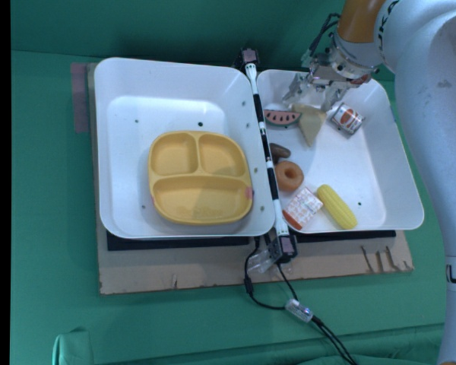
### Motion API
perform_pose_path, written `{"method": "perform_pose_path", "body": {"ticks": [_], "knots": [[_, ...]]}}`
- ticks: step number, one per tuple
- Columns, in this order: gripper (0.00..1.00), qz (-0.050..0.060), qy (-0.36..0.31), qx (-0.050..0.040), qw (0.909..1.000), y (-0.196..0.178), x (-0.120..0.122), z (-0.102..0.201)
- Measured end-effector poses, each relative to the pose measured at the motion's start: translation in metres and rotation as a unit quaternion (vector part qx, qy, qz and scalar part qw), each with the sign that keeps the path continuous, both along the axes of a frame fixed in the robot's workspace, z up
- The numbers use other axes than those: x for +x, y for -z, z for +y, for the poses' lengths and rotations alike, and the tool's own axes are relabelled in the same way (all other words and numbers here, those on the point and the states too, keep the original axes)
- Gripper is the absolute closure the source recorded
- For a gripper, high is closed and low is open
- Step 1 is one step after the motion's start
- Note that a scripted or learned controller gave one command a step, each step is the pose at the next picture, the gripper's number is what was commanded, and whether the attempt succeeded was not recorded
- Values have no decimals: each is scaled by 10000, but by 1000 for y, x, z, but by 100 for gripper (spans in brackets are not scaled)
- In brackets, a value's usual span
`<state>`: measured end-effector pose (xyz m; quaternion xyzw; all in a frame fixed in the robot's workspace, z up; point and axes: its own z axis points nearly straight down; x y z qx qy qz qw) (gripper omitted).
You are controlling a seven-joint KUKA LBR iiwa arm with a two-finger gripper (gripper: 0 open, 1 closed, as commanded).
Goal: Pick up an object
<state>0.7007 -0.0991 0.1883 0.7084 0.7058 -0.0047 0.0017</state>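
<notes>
The gripper (319,97) hangs low over the right bin (380,181), right at the cheese wedge (311,124), with the watermelon slice (280,117) and small can (347,118) crowding either side; whether it has clamped anything cannot be told. The risk: it nudges a neighbour and comes up bare. One doughnut (289,176), one corn cob (337,206), one packet (302,207), one yellow plate (201,177) in the left bin (121,128).

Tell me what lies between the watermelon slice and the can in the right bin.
In the camera view, a pale cheese wedge lies between the watermelon slice and the can, under the hand.
</notes>
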Motion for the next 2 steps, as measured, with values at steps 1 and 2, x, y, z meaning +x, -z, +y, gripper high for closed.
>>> {"method": "perform_pose_path", "body": {"ticks": [1,2], "knots": [[0,2,5,-4,10000,0,0,0],[0,2,0,6,10000,1,0,0]]}}
